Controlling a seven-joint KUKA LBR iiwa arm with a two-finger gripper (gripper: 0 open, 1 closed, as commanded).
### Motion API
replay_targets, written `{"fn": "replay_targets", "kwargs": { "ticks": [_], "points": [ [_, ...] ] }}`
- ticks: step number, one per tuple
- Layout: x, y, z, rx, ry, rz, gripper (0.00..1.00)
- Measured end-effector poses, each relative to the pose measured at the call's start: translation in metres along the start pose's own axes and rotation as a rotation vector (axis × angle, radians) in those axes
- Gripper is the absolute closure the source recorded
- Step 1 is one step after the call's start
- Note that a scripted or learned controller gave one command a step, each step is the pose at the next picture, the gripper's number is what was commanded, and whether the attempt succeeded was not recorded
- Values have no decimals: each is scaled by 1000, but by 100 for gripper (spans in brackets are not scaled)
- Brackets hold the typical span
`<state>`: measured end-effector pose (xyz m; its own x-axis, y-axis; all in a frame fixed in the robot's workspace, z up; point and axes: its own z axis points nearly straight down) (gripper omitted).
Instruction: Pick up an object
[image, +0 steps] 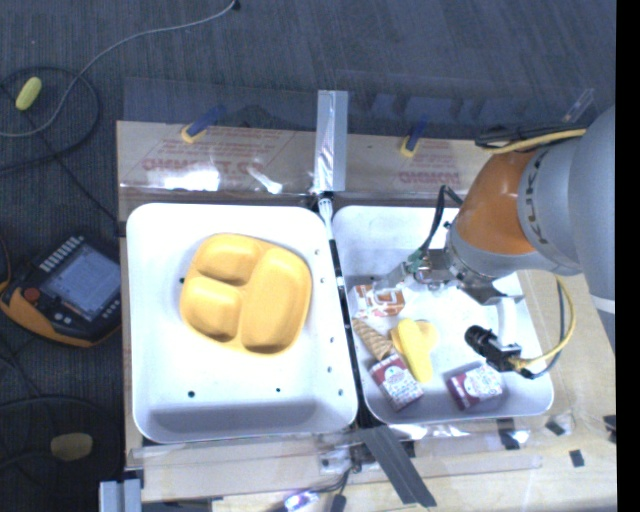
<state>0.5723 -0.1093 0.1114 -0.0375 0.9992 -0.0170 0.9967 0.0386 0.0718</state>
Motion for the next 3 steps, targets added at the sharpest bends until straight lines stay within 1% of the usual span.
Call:
{"fn": "replay_targets", "kwargs": {
  "ticks": [1, 2, 3],
  "points": [
    [0, 0, 0, 1, 0, 0, 0],
    [8, 16, 23, 59, 14, -74, 0],
    [-29, 26, 25, 59, 19, -130, 0]
  ]
}}
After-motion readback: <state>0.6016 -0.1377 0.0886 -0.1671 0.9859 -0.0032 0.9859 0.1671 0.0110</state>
